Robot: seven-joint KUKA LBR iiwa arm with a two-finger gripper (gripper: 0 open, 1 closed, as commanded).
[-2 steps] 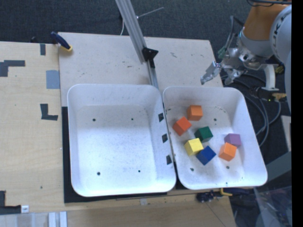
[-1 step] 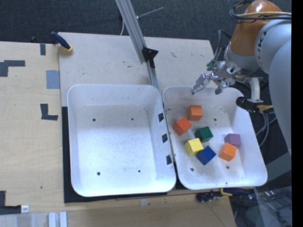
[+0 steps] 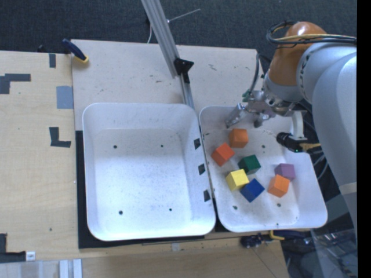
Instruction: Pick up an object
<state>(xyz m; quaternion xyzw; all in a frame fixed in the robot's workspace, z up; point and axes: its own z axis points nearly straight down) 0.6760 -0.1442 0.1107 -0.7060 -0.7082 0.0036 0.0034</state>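
The gripper (image 3: pixel 248 116) hangs over the far end of the right bin (image 3: pixel 307 213), its fingers spread and nothing between them. An orange block (image 3: pixel 238 137) lies just below it, the closest of seven. A red-orange block (image 3: pixel 222 153), a green block (image 3: pixel 250 163) and a yellow block (image 3: pixel 237 179) sit farther off, then a blue block (image 3: pixel 252 190), a purple block (image 3: pixel 284 170) and a second orange block (image 3: pixel 279 185). The left bin (image 3: pixel 93 126) lies well apart.

7 blocks (image 3: pixel 238 137), 2 bins (image 3: pixel 145 112)
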